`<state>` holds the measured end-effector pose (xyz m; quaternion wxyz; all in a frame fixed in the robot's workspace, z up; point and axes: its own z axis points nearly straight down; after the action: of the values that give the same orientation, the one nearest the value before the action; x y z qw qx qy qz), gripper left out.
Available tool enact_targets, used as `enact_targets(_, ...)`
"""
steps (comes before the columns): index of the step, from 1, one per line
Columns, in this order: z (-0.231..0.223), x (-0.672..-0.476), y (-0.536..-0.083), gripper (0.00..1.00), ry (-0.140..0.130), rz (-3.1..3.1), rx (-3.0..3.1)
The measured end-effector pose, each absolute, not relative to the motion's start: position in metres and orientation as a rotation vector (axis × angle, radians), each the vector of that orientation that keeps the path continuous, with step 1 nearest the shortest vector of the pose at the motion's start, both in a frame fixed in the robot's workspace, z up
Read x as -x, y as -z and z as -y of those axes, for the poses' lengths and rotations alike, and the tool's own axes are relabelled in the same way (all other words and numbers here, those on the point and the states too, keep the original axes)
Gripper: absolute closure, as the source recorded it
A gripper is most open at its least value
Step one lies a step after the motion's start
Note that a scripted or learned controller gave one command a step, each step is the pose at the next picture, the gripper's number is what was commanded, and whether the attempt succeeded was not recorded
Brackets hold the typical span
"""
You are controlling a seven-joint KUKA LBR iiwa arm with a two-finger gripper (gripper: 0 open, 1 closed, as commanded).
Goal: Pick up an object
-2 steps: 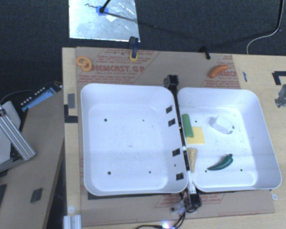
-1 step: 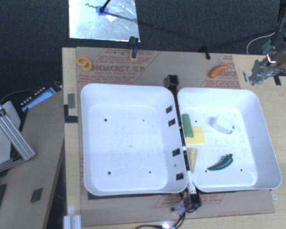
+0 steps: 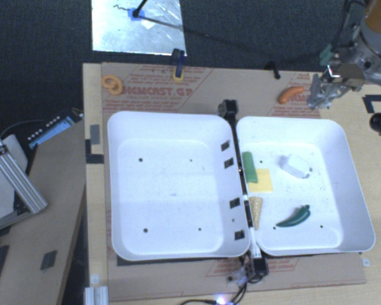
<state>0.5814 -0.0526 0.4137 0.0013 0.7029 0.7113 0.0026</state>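
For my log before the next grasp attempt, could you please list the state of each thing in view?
gripper: raised beyond the right bin's far edge
green pepper: lying flat in the right bin
white block: lying flat
green stick: lying along the divider
yellow square: flat
cone: lying on its side

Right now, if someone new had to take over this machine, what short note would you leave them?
Claw: up beyond the far right corner of the right bin, above the bench, with nothing visibly held.
In that bin: a green stick, yellow square, small white piece, cone, dark green pepper.
On the bench: an orange piece near the claw and a pretzel shape at far left.
Done: nothing picked up yet.
Left: pick up one object.
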Motion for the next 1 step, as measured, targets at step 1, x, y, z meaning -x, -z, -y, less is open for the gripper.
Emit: enact_targets(1,0.1653,-0.5513,-0.4344,1.0,-0.001,-2.208,-2.226)
